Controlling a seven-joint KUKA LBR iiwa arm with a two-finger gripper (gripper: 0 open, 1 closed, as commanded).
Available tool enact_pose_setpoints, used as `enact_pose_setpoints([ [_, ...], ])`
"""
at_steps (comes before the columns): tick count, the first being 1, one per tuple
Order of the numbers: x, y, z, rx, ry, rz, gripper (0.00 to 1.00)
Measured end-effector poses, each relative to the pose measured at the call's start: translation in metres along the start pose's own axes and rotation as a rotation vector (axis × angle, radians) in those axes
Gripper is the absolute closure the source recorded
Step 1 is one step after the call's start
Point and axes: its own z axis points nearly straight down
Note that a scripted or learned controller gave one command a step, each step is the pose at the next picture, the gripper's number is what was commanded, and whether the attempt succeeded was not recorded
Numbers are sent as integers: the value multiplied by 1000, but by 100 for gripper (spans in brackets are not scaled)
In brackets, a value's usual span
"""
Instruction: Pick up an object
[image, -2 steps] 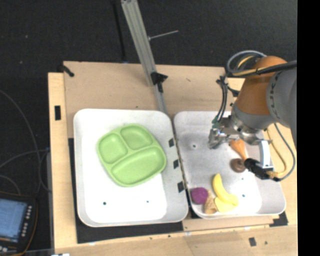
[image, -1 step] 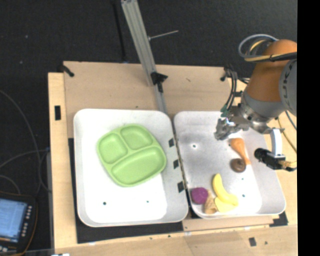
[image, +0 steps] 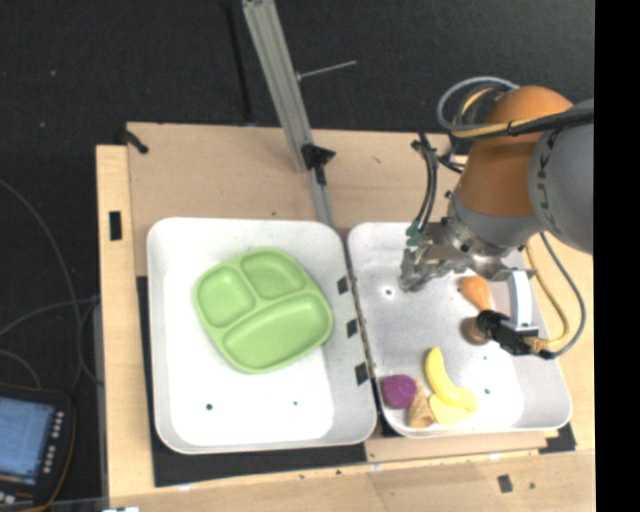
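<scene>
The gripper (image: 415, 272) hung over the upper part of the right bin (image: 400, 330), fingers pointing down at bare white floor. Honestly couldn't tell from this angle whether the fingers were apart or together, it was just a dark clump, and nothing was visibly between them.

All the stuff worth grabbing was away from it. The banana (image: 445, 385) lay near the bin's front edge, well below and a bit right of the gripper in the view, its long axis running roughly up-down with a slight curve. A purple thing (image: 399, 389) sat just left of it, and a small tan piece (image: 420, 411) was tucked against the banana's lower end. An orange thing (image: 477, 291) was the nearest, just to the right of the gripper, partly hidden under the wrist. There was also a brownish bit (image: 476, 331) beside the wrist hardware.

The arm (image: 510, 170) came in from the right, orange band up top, wrist bent so the tool pointed mostly straight down.

The left bin (image: 170, 400) just had a green tray (image: 262, 310) in it.

My guess: it'd need to shift toward the front for the banana, and close across its short side.
</scene>
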Motion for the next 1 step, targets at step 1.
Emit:
enact_pose_setpoints([
  [1,56,-22,1,1,0,0,100],
])
